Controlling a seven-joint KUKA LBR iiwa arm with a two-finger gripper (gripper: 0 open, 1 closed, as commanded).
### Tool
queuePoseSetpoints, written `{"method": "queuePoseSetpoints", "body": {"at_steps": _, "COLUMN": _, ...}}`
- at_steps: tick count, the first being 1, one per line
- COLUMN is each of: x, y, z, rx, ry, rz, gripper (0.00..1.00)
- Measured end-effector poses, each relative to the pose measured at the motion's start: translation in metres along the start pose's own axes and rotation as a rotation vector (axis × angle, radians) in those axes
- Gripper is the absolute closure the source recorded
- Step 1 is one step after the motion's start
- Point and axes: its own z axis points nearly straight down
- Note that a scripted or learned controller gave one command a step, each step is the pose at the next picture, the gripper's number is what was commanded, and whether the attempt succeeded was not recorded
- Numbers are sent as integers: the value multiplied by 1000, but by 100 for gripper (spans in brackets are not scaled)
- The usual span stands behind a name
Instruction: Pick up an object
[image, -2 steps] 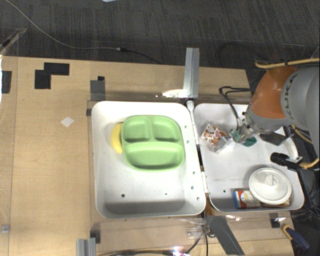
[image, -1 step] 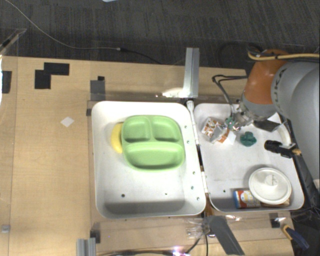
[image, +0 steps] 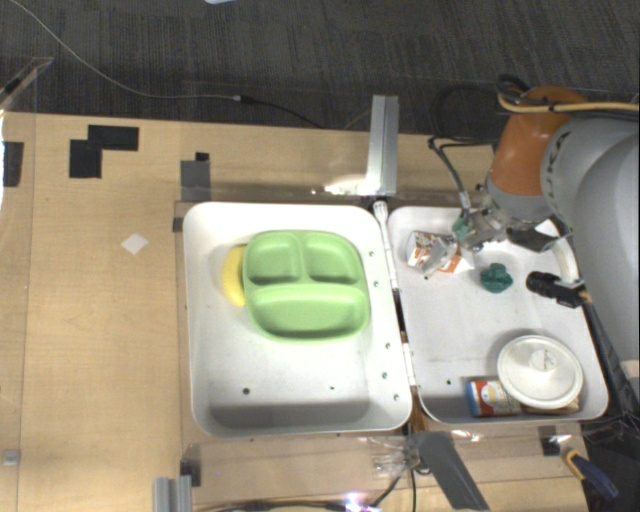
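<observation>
2 white bins (image: 200, 330), jaws (image: 470, 229) beside crumpled wrapper (image: 433, 251), grip state unclear

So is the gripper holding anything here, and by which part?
Cannot be told: the gripper sits over the right bin, beside the crumpled wrapper.

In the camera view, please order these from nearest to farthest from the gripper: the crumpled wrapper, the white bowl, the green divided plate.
Gripper sits at the top of the right bin.
1. Crumpled wrapper: just beside the gripper, same bin, toward the left bin.
2. White bowl: lower corner of the right bin.
3. Green divided plate: in the left bin, across the divider.
</observation>
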Motion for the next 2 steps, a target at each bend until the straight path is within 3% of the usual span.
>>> {"method": "queuePoseSetpoints", "body": {"at_steps": 1, "x": -50, "y": -21, "z": 3, "rx": 0, "ry": 21, "rz": 156, "gripper": 0}}
{"method": "queuePoseSetpoints", "body": {"at_steps": 2, "x": -23, "y": -47, "z": 6, "rx": -30, "ry": 3, "rz": 167, "gripper": 0}}
